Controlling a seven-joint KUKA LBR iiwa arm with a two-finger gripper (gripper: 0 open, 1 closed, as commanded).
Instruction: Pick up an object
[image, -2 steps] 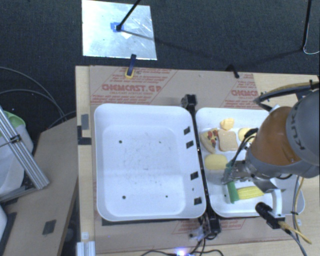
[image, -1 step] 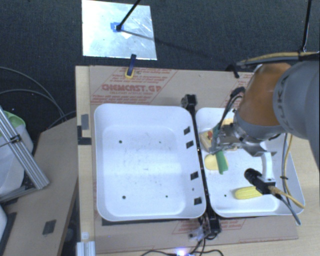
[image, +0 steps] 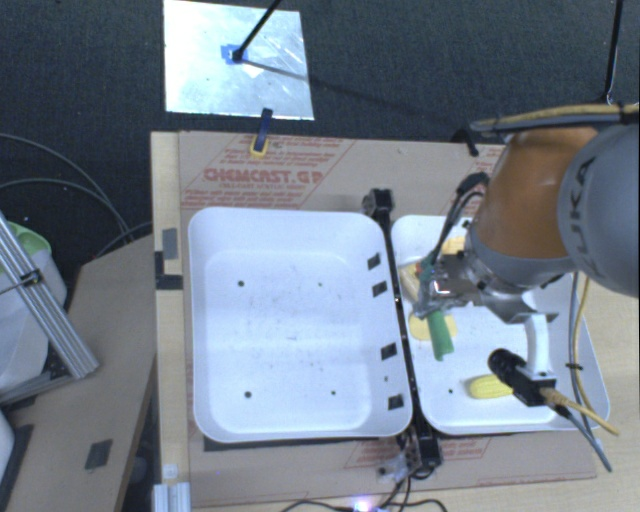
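Bins sit side by side on a cardboard sheet printed with red lettering, and from where I stand the left bin shows a bare white floor flecked with dark specks and a few small holes. A row of black clips runs along the seam where its right wall meets the neighbouring bin. Beyond the cardboard, at the top, a shiny metal plate lies on the dark carpet, and a yellow and blue clamp sits on the cardboard's upper edge.

Moving across, the right bin holds the things worth picking. A green cylindrical object lies near the bin's left wall, resting over a pale yellow piece. Lower down, a yellow banana-shaped object lies on the floor of the bin, close to the near wall.

The gripper hangs low over the upper left part of that bin, just above the green object's top end; whether it touches the object I cannot tell. Its fingers are hidden among cables and metal fittings, so I cannot tell if they are spread or closed. Behind it the arm, grey with its orange band, covers much of the bin's right half. A black fitting on the arm reaches down just beside the yellow banana-shaped object.
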